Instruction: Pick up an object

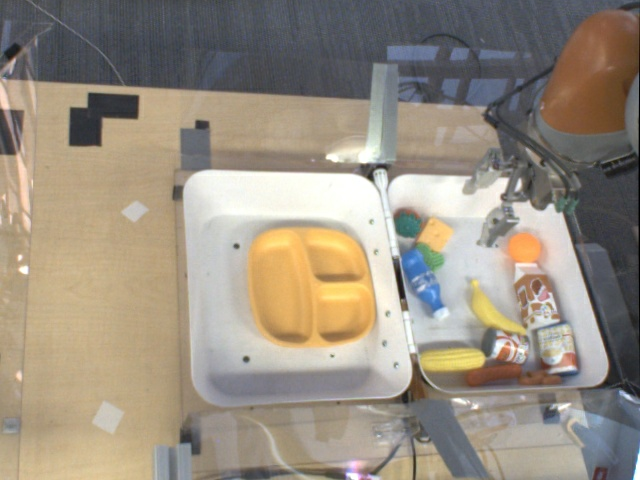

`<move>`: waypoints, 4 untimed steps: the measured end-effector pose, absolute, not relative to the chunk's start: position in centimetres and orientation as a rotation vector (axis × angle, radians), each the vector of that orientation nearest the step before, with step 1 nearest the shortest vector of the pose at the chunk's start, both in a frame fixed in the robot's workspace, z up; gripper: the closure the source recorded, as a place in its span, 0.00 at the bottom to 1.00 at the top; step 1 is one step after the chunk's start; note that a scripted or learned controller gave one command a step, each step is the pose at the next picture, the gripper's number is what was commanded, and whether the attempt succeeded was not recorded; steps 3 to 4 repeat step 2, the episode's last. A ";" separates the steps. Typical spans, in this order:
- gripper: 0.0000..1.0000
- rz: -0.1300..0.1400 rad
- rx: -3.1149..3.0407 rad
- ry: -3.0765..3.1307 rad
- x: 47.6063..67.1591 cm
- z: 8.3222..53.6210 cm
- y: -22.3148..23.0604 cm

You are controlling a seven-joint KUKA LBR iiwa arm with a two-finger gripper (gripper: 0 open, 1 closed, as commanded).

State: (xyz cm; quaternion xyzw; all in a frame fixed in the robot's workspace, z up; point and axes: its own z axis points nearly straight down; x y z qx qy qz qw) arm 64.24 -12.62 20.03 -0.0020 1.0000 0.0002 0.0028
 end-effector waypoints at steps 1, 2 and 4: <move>0.00 0.001 0.291 3.127 66.9 10.9 -15.6; 0.00 0.003 0.518 3.088 64.5 11.9 -11.8; 0.00 0.003 0.518 3.088 64.5 11.9 -11.8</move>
